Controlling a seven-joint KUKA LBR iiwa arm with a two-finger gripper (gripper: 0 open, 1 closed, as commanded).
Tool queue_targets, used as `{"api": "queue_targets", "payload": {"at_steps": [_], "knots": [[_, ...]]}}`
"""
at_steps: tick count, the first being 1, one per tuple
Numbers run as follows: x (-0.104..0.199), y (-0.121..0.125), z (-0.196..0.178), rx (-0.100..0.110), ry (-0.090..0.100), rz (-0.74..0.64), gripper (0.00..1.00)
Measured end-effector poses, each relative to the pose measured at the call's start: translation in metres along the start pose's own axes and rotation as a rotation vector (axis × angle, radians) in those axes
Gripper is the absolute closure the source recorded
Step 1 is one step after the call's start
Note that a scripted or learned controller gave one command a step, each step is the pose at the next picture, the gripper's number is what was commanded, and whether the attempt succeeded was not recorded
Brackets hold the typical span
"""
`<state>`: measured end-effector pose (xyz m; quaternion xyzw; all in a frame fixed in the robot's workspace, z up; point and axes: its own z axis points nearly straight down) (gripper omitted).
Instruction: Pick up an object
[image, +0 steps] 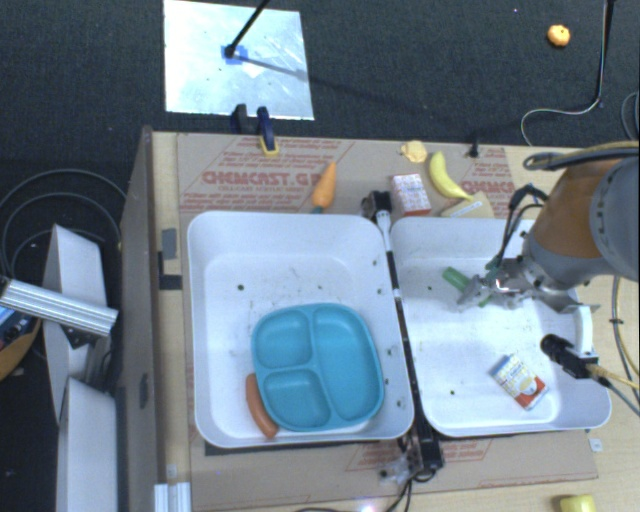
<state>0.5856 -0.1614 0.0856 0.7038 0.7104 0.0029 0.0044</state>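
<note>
My gripper hangs low over the right bin, in its upper middle part, with the arm coming in from the right. A small green object lies on the bin floor right at the gripper's left tip; I cannot tell if it touches. A small white and orange carton lies in the lower right of the same bin. In the left bin sit a blue divided plate and an orange-brown sausage at its lower left edge.
Behind the bins on the cardboard lie a carrot, a small box and a banana. A black piece juts over the right bin's right side. Cables run along the divider between the bins.
</note>
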Motion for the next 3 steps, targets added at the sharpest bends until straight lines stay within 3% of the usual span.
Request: {"api": "queue_targets", "payload": {"at_steps": [1, 2, 3], "knots": [[-0.005, 0.069, -0.01, 0.0, 0.0, 0.002, 0.0], [0.027, 0.063, 0.001, 0.008, 0.002, 0.003, 0.0], [0.026, 0.064, -0.01, 0.005, 0.0, 0.002, 1.0]]}}
